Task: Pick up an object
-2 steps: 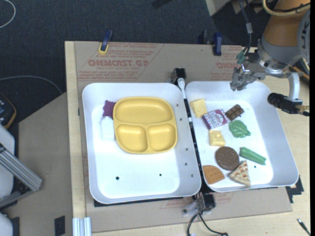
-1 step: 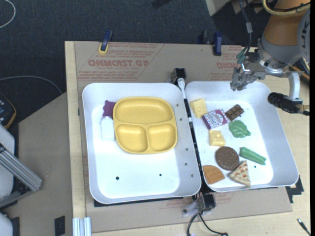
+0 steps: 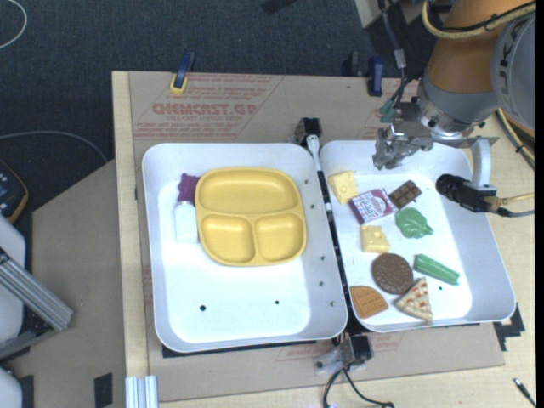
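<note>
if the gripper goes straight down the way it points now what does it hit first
Probably bare floor of the right bin, near its back rim. The gripper hangs behind the yellow cheese wedge; depth is unclear.

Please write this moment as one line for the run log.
arm: over right bin | gripper: above far edge, nothing seen held | toy food: in right bin | yellow tray: left bin

- You have 2 white bins [image 3: 246, 321] of smooth, slightly glossy plastic.
- Well to the gripper's [image 3: 393, 153] left sits a yellow divided tray [image 3: 251, 214], matt, smooth plastic.
- The gripper itself looks like bare grey metal, with a glossy orange band [image 3: 476, 24] above it.
- Under the bins, you see matt brown board [image 3: 229, 100], like cardboard.
- Below the gripper, the round brown cookie [image 3: 393, 273] looks rough and dull.
</note>
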